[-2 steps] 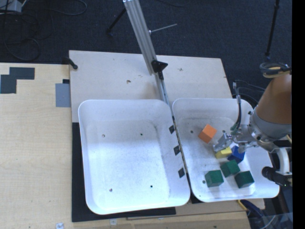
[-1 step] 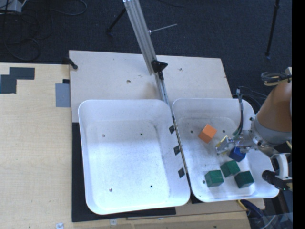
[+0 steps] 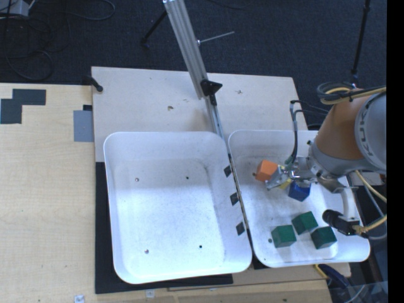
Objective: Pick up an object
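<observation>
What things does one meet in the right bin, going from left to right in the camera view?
Orange block → first green block → blue block → second green block → third green block.

dark carpet floor (image 3: pixel 271 17), pale wooden bench (image 3: pixel 44 188)

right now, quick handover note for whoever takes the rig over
Gripper: low in the right bin, beside the orange block; whether its fingers are open or shut cannot be told, and no block is seen between them.
Things: the blue block lies just right of the gripper; three green blocks sit near the bin's front edge.
Done: nothing visibly lifted.
Left: grasp one block and raise it; the orange one looks nearest.
</observation>
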Available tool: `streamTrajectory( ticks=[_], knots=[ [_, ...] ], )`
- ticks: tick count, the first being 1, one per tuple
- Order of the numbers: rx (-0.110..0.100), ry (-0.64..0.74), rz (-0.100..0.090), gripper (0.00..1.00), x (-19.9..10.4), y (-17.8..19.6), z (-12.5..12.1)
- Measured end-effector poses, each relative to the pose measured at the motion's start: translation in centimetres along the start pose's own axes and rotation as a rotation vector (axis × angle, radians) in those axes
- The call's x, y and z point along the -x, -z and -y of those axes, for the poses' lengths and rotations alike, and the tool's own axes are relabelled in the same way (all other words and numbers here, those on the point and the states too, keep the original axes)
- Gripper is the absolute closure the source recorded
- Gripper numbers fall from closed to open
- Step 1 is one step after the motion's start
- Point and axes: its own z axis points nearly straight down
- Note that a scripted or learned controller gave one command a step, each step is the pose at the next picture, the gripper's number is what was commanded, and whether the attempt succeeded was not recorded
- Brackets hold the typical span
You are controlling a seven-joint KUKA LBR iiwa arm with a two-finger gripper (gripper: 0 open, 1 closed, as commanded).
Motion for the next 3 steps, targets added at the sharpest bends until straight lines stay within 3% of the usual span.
streamTrajectory(
  ticks=[2,3],
  knots=[
    [0.002,-0.001,0.004,0.0,-0.38,-0.18,-2.08],
    [-0.026,-0.002,-0.008,0.0,-0.72,-0.93,-1.93]
  ],
)
